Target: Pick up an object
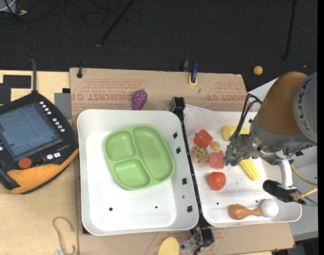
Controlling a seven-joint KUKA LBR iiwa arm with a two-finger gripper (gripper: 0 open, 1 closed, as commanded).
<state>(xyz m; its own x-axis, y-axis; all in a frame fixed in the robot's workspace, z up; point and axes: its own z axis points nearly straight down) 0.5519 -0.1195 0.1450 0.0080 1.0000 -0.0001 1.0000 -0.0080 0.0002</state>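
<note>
The end effector (232, 155) hangs low over the right bin (289, 215), its tip just beside a pink toy (216, 160); whether it is open or closed, I cannot tell. Around it lie a cookie (198, 155), a red pepper (203, 138), a tomato (216, 180) and a corn cob (250, 169). A drumstick (243, 212) and a white ball (269, 208) sit near the bin's front edge. The left bin (93, 195) holds a green divided plate (139, 156).
</note>
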